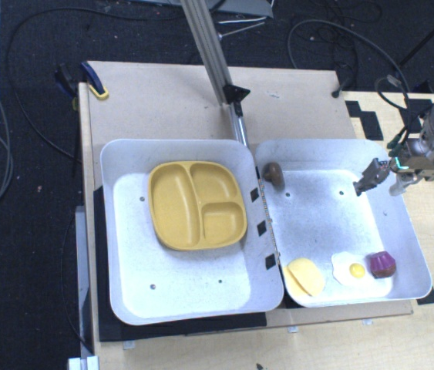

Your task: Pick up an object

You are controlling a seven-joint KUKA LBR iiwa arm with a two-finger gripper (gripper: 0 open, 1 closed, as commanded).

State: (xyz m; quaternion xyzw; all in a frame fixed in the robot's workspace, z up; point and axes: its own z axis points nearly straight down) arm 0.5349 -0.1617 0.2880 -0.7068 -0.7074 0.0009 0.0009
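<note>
The right bin has a broad bare floor at its centre. Obstacles sit at the edges: a brown lump at ten o'clock, and a yellow piece, fried egg and purple object from seven to five o'clock.

even, fairly bright overhead light is falling on the two shallow white plastic bins, which are reading slightly bluish and washed out. the yellow three-compartment plastic tray is showing soft shading in its wells. shadows are staying faint and short. the dark floor around the bench is sinking into murk, and fine detail is looking soft and grainy throughout.
</note>
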